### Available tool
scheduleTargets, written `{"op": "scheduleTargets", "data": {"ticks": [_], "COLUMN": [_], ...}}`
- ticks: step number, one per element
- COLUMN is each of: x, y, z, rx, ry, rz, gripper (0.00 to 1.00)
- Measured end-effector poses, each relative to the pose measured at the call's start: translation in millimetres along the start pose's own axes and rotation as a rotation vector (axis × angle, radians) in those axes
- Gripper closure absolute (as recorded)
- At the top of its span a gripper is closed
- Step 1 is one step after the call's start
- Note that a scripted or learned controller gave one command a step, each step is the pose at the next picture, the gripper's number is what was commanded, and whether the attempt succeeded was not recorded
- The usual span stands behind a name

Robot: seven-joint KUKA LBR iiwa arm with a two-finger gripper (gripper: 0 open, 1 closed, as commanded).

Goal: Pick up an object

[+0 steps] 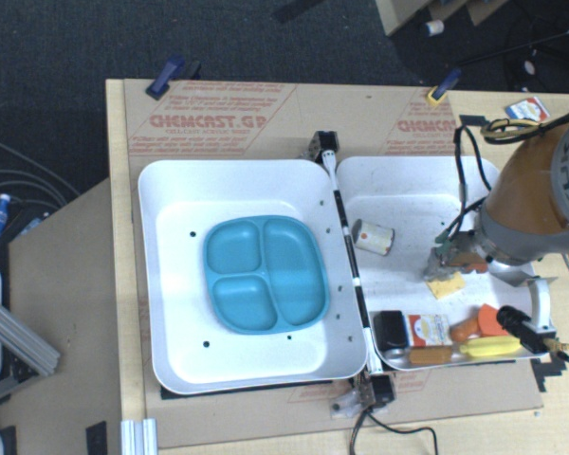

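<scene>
Front rim of right bin (pixel 455 363), 5 o'clock: black block (pixel 391 329), red-white packet (pixel 429 328), orange piece (pixel 488 319), yellow banana-shaped toy (pixel 491 348). Pale yellow block (pixel 446 286) at 4 o'clock, w/ gripper (pixel 446 265) low right above it, maybe touching. Grip state: can't tell. Small cylinder (pixel 373 238) toward ctr. Left bin (pixel 171 254) holds blue divided plate (pixel 266 273). Nothing lifted yet; grasp + raise remain.

The brown board (pixel 266 121) under the two bins carries red print reading "CHEMCAST GP" at about 11 o'clock, with smaller lines around it too fine to read. A second, partly covered print of the same kind sits at 1 o'clock, showing "CHEMC".
</scene>
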State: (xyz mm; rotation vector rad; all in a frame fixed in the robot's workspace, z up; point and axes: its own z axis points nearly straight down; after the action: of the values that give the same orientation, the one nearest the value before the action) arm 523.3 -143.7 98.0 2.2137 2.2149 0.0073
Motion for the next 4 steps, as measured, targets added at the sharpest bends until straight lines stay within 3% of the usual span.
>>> {"op": "scheduleTargets", "data": {"ticks": [4], "x": [0], "y": [2], "z": [-39], "rx": [-0.004], "ry": [-0.001], "rz": [-0.002], "gripper": [1.0]}}
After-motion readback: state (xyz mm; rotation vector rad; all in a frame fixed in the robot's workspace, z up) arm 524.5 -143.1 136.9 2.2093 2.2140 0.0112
